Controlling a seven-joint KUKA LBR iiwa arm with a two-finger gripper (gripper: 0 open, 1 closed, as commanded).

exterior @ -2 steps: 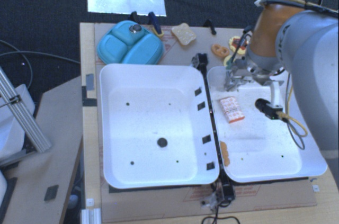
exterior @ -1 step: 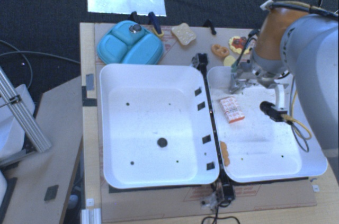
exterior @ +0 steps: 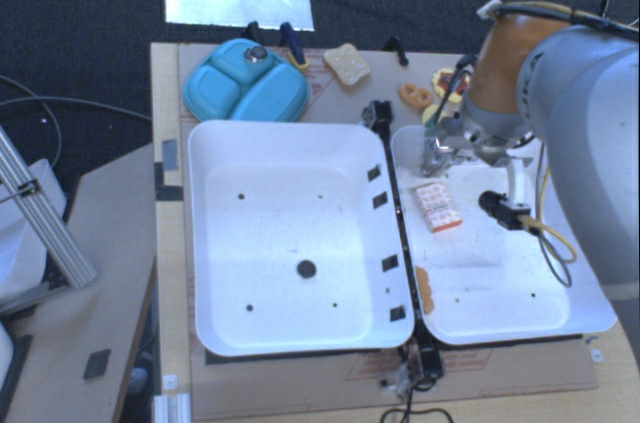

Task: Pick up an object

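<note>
A grey KUKA arm with an orange band reaches in from the right of the frame, its gripper (exterior: 437, 154) lowered over the upper left corner of the right-hand bin (exterior: 520, 306), just above a small flat packet (exterior: 438, 207) printed in red and white that lies on the bin floor (whether the tool is open or closed, or has hold of anything, cannot be told from this angle). The packet, the likeliest target, looks thin and smooth and lies flat on hard, glossy white plastic, so a descent might find little edge to catch and could simply push it along the floor; it also lies slightly below the tool in the frame, so a straight drop may miss it. A small brown biscuit-like piece (exterior: 424, 289) rests against the divider at the bin's lower left. The left-hand bin (exterior: 230, 311) holds a small dark round disc (exterior: 306, 268). Along the top of the frame, outside the bins, lie a blue moulded divided tray (exterior: 245, 83), a tan toast-shaped toy (exterior: 347, 64) and an orange pretzel-shaped piece (exterior: 415, 94).
</note>
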